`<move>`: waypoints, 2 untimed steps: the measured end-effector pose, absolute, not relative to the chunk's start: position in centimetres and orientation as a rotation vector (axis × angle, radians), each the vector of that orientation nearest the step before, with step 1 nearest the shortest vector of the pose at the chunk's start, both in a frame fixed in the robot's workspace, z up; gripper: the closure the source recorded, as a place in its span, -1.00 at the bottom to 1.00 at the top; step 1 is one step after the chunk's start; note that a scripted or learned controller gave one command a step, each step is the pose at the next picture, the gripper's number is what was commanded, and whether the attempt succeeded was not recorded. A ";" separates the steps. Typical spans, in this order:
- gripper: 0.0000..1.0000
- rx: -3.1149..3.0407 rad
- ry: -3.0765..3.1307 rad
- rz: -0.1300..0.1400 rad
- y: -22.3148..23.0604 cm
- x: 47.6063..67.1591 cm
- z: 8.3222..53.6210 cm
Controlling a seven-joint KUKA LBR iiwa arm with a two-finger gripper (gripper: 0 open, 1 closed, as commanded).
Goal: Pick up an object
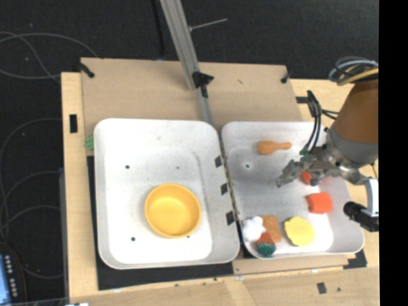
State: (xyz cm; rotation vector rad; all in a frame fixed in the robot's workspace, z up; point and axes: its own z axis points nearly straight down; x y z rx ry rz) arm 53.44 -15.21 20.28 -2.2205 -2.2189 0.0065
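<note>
My gripper (298, 173) hangs over the right bin (255, 183), towards its right side, under the grey and orange wrist. A small red thing (307, 178) shows right at the gripper; I cannot tell whether it is held. Just below lies an orange block (320, 203). An orange spoon-shaped piece (274, 147) lies near the bin's far edge, up and left of the gripper. Along the front edge sit a yellow disc (299, 231), an orange piece (272, 227), a white fluffy lump (253, 227) and a small green thing (266, 248).
The left bin (127, 152) holds a yellow bowl (172, 210) near its front. A slanted metal rail (182, 37) runs from the top down to the gap between the bins. Cables hang beside the arm at the right.
</note>
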 end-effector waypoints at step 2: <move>-1.00 -2.223 -2.219 0.003 -14.8 53.7 10.7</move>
